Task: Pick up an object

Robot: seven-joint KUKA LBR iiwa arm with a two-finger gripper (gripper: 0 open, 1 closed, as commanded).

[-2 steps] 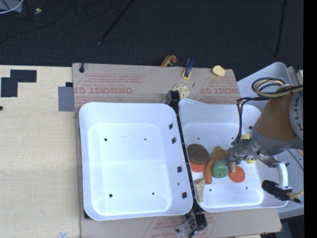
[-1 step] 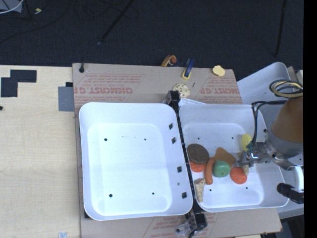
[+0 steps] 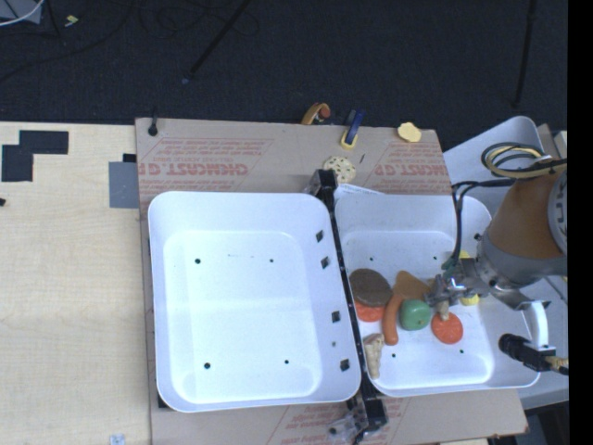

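Note:
The right bin (image 3: 408, 225) holds a small cluster of toys. A brown round disc (image 3: 370, 286) lies near the divider, with a red-orange piece (image 3: 371, 313) just under it. An orange carrot-like stick (image 3: 397, 310) runs diagonally beside a green ball (image 3: 414, 315). A red round piece (image 3: 448, 330) sits to their right, and a pale beige piece (image 3: 373, 351) rests near the bin's front edge. My gripper (image 3: 448, 290) hangs low over the green ball and the red piece, at the right side of the cluster.
The left bin (image 3: 241, 299) lies beside the right one. On the cardboard behind the bins are a yellow piece (image 3: 409, 133), a blue-and-yellow item (image 3: 351, 130), a spotted cookie (image 3: 339, 168) and an orange ring (image 3: 317, 113). Cables (image 3: 514, 158) lie at the right.

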